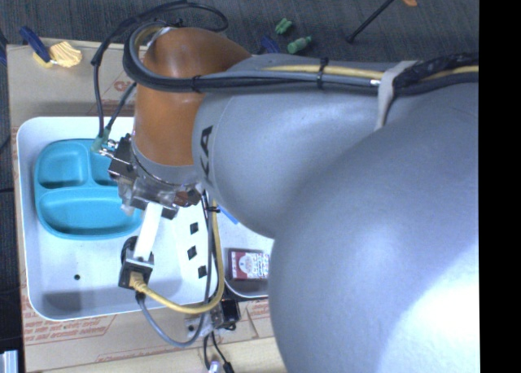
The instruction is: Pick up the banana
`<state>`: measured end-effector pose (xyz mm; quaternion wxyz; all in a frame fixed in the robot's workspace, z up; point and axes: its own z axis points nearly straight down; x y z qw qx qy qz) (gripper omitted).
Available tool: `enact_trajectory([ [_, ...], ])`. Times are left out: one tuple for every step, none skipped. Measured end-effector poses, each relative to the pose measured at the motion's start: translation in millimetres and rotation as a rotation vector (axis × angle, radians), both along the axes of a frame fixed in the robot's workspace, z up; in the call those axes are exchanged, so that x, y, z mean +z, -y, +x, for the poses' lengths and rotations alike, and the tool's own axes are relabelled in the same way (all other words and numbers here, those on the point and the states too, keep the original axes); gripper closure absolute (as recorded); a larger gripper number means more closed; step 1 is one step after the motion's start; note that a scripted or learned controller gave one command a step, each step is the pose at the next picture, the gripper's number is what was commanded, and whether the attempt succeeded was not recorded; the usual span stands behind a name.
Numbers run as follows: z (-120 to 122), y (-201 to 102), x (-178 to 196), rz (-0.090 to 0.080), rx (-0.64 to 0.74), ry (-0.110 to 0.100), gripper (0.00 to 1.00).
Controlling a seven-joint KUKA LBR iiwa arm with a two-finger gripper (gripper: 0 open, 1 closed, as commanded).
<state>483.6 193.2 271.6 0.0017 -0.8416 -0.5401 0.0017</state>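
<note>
Since the bulky grey robot arm [366, 200] blocks much of the scene, I can't tell where the banana lies, nor whether the two-finger gripper [145, 197], hanging over the right edge of the blue compartmented plastic tray [73, 192] in the shallow white left bin [37, 282], is open or has anything in it; I judge the pick unconfirmed, all of it left to do. Text: the small dark red box [248, 267] beside that bin carries white print too small to read, likewise the red print on the brown cardboard [57, 326] under it.
</note>
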Motion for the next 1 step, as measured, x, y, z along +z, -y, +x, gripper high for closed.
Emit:
enact_trajectory([
  [8.0,70.3,-31.2,0.0,0.254,-0.001,1.0],
])
